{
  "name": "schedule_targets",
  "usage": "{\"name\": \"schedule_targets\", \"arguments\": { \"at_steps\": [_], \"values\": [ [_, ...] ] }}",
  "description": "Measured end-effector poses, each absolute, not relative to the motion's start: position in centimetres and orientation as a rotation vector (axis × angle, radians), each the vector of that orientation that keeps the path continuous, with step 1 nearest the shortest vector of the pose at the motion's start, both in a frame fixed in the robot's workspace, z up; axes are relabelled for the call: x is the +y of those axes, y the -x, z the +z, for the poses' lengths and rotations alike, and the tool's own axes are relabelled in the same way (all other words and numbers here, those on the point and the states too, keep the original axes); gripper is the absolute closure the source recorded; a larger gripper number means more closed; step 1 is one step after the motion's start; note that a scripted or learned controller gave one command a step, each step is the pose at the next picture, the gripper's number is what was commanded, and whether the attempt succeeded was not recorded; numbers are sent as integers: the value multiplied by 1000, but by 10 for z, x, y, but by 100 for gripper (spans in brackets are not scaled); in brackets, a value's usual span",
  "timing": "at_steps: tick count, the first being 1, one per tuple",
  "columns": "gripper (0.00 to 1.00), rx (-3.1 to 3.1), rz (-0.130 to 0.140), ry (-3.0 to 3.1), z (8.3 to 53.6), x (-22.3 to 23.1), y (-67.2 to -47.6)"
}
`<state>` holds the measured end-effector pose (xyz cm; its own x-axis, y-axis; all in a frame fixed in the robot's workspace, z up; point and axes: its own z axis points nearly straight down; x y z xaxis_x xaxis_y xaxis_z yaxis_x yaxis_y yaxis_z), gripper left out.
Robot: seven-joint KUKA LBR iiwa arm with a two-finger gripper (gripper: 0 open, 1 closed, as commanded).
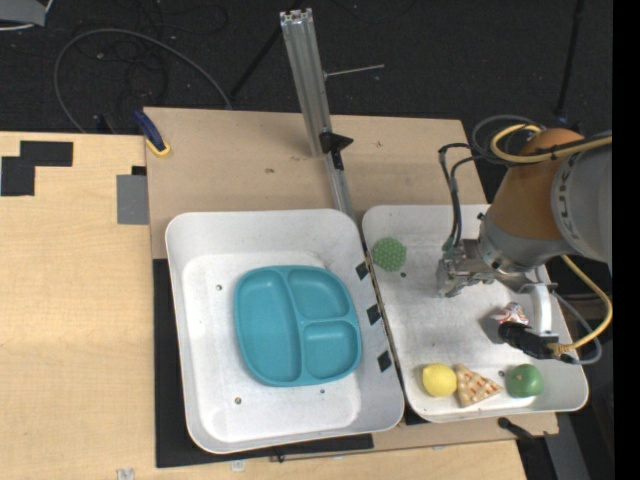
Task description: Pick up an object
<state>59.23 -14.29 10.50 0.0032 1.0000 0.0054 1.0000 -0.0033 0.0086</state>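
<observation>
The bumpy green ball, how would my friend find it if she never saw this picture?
Start at the right white bin, the one without the blue plate. Look to its upper left corner, beside the wall shared with the other bin. The bumpy green ball sits there alone, darker and rougher than the smooth green fruit, which lies along the near edge next to the pizza slice and the lemon.

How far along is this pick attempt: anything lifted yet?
Nothing lifted. The gripper hovers over the right bin, with nothing visible in it. The green ball, lemon, pizza slice and green apple all lie in that bin. Choosing, grasping and lifting remain.
</observation>
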Motion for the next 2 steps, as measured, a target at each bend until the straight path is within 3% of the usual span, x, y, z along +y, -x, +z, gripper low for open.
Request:
{"name": "schedule_targets", "arguments": {
  "at_steps": [2],
  "values": [
    [100, 2220, 3, -2219, 220, -150, -592]
  ]
}}
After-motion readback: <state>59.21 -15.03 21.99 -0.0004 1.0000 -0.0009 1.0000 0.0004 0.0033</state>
